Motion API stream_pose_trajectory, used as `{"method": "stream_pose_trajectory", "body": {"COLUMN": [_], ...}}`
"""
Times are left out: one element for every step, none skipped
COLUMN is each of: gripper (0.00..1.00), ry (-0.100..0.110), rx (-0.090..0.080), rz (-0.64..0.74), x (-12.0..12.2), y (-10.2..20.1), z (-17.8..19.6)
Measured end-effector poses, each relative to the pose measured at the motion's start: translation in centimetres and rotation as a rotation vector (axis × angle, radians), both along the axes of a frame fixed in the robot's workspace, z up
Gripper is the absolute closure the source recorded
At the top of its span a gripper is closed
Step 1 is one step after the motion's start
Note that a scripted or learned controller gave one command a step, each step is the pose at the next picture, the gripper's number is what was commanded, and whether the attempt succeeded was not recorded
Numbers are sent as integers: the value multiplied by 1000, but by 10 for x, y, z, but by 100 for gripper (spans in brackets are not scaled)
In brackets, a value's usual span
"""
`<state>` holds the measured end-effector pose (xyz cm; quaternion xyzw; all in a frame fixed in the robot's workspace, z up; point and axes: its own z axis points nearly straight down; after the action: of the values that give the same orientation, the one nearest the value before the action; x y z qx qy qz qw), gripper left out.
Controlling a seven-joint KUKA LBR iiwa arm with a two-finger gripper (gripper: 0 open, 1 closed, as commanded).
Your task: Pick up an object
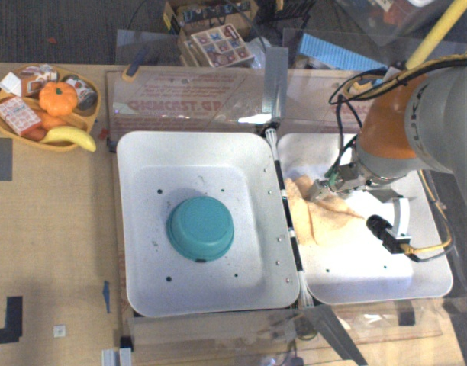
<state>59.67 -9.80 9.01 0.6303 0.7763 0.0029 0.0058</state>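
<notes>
A tan wooden bench (50,227) carries two shallow white plastic bins side by side, the left bin (142,280) holding a round teal upturned bowl (201,228) near its middle. In the right bin (386,280) a pale beige crumpled cloth (325,218) lies against the left wall, and the grey arm's gripper (325,191) is down on the cloth's upper edge; whether its fingers are spread or closed cannot be told. Farther back at the bench's left corner sits a yellow dish of toy food (46,109), with a banana and a small orange pumpkin.

My arm (439,124) looks like smooth grey metal with a glossy orange band (390,128). Below it, the tan cloth (329,216) lies soft and matt, creased. Both white bins (142,158) seem smooth plastic with a dull sheen. Left of the cloth, the teal bowl (201,228) looks like matt plastic, perhaps. The bench (50,235) resembles matt wood.
</notes>
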Motion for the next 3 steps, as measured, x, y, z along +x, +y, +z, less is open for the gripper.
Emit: {"method": "stream_pose_trajectory", "body": {"gripper": [0, 0, 0], "ry": [11, 14, -3], "rx": [1, 3, 2], "rz": [150, -9, 79], "x": [9, -18, -54], "y": [58, -5, -1], "z": [94, 22, 1]}}
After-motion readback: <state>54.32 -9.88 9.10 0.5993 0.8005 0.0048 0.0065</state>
